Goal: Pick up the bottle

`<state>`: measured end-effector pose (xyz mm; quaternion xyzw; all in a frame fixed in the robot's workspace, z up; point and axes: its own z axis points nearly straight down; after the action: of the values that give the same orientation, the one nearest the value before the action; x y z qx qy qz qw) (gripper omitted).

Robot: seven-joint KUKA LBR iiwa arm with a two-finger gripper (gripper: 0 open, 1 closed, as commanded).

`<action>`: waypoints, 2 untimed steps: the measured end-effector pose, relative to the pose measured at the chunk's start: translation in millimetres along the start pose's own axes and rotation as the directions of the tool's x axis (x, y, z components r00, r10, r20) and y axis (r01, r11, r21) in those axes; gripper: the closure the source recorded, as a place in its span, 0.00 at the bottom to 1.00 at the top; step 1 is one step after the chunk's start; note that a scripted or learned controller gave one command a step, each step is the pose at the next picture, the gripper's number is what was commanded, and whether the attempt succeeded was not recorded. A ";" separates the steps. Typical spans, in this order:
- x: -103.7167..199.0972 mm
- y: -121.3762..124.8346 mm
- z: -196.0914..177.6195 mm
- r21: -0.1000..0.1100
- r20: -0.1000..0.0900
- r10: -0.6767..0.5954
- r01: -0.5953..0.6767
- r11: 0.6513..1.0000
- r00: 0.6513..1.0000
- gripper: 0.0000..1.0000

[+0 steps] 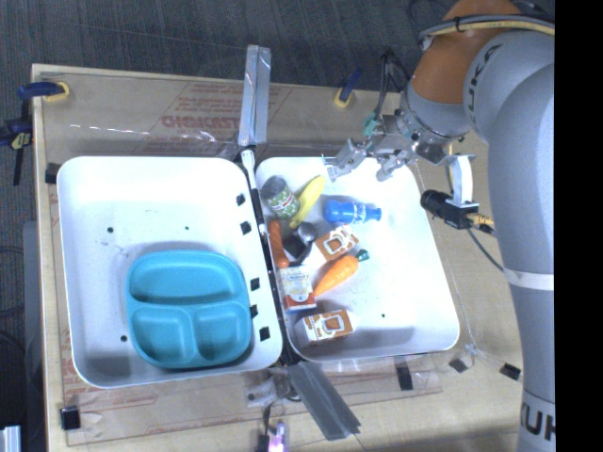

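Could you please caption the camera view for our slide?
Tool above the right white bin's far edge, near the blue plastic bottle.

A robotics lab: a clamped bench [141, 102] bearing two white bins [85, 186] on dark carpet [141, 17].

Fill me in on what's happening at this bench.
A grey arm reaches in from the right, its end effector up over the far rim of the right bin with nothing between its fingers. The blue bottle lies on its side just below it, untouched, beside a banana, a carrot, a can and some small cartons. The left bin holds a blue tray. The pick hasn't happened yet.
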<state>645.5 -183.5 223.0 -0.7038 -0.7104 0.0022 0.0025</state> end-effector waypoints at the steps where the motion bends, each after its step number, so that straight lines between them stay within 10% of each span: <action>1: -24.1 4.4 132.8 -0.005 0.002 -0.132 0.132 0.991 0.991 0.00; 2: -25.0 -42.2 133.3 -0.001 0.000 0.017 -0.017 1.000 1.000 0.00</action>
<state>602.7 -208.9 89.9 -0.7099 -0.7043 0.0019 0.0024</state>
